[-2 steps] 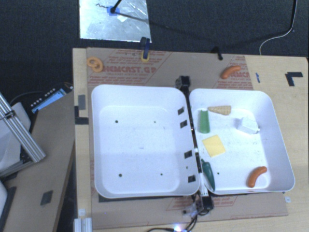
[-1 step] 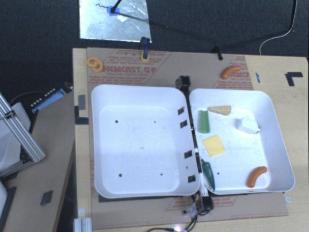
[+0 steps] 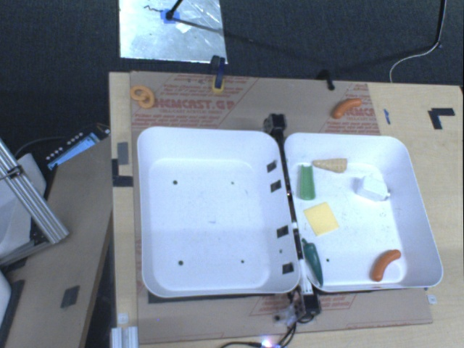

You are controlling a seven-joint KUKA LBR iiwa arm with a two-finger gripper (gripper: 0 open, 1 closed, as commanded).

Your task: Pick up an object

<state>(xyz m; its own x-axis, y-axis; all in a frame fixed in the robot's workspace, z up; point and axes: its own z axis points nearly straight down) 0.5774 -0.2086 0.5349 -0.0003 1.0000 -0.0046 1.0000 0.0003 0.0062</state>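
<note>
— What lies in the right bin (image 3: 406, 151)?
— By its left wall, a green cylinder (image 3: 307, 181) and dark green piece (image 3: 312, 260); a yellow square (image 3: 320, 218) mid-bin; an orange sausage (image 3: 386, 264) near the front right corner; my gripper's state I cannot tell.

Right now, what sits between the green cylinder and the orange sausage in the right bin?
In the camera view, the yellow square lies between the green cylinder and the orange sausage, on the right bin floor.
</note>
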